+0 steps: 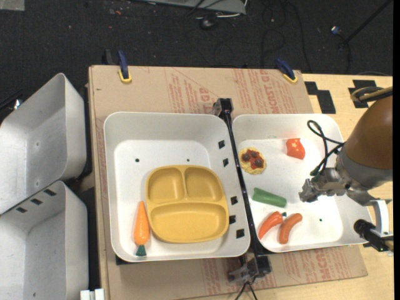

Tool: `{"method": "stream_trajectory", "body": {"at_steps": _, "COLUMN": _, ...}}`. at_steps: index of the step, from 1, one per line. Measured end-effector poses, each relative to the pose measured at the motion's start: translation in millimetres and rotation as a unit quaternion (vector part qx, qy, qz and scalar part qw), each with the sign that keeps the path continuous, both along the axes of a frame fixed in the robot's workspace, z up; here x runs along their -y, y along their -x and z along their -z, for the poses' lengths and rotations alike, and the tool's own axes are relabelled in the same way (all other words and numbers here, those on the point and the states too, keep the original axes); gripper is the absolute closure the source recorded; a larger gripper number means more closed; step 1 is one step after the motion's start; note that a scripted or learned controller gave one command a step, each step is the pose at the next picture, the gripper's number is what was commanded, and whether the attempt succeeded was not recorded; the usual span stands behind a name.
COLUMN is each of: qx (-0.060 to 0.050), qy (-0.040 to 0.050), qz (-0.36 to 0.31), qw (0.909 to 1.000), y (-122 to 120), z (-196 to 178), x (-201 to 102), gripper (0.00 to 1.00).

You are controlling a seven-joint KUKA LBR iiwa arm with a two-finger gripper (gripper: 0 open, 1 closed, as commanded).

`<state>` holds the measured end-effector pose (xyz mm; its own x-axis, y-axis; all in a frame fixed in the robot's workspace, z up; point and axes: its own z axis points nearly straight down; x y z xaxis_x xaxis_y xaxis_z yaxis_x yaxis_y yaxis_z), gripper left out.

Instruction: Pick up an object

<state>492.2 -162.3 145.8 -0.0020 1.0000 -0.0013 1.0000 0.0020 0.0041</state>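
I'm hovering my gripper (pixel 310 191) over right bin (pixel 331 233) | grip: cannot tell, nothing visibly held | risk: sausage (pixel 290 227) and chili (pixel 270 223) lying close, I'm likely nudging both.

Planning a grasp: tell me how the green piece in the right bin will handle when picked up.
The green piece looks like smooth moulded plastic, so probably stiff, light and a bit slippery. Its rounded, elongated shape suggests it may roll sideways if nudged on the right bin floor.
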Motion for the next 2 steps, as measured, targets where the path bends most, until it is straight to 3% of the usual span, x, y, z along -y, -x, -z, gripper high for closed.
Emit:
{"method": "stream_trajectory", "body": {"at_steps": 1, "qx": 0.001, "qy": 0.0000, "qz": -0.001, "qw": 1.0000, "y": -3.3, "z": -47.7, "x": -9.0, "gripper": 1.00}}
{"method": "stream_trajectory", "body": {"at_steps": 2, "qx": -0.001, "qy": -0.0001, "qz": -0.001, "qw": 1.0000, "y": -4.3, "z": -63.1, "x": -9.0, "gripper": 1.00}}
